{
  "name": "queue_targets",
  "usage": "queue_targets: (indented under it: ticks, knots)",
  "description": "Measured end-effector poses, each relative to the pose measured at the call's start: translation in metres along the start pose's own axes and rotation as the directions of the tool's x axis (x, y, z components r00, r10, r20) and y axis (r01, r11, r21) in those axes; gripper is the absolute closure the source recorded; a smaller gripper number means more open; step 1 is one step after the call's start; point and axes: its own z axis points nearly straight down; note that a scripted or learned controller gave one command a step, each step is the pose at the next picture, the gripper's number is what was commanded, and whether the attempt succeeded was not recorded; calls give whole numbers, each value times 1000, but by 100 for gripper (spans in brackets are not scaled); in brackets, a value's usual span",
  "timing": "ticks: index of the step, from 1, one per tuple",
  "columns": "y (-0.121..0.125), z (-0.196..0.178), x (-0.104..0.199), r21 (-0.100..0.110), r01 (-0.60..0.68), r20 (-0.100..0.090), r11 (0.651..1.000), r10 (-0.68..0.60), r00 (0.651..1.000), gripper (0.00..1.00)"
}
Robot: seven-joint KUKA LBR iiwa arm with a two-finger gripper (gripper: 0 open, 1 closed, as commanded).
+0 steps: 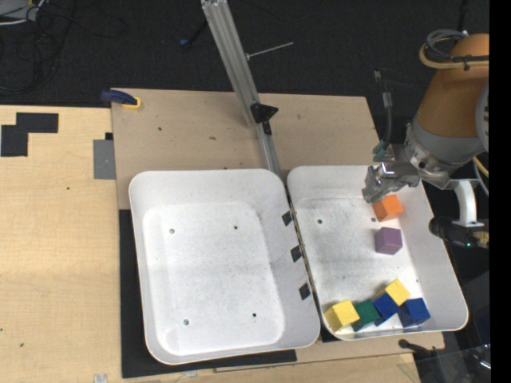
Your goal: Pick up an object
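Dark floor (120, 38) with cables (32, 2), light wooden bench (56, 238), slanted aluminium rail (235, 62)

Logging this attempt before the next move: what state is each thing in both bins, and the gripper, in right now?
gripper: low over the right bin, right above the orange block
orange block: at the gripper's tip, grasp unclear
purple block: lying free, apart from the others
yellow, green and blue blocks: clustered at the near edge
right bin: holds all the blocks
left bin: white floor showing
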Motion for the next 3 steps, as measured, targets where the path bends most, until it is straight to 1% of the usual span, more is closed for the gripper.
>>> queue_targets:
  ticks: [1,2,3]
  knots:
    - [8,0,61,5,5,-2,1000,-5,1000,100]
    - [9,1,118,6,5,-3,1000,-5,1000,100]
    - [22,2,166,5,4,-2,1000,-4,1000,100]
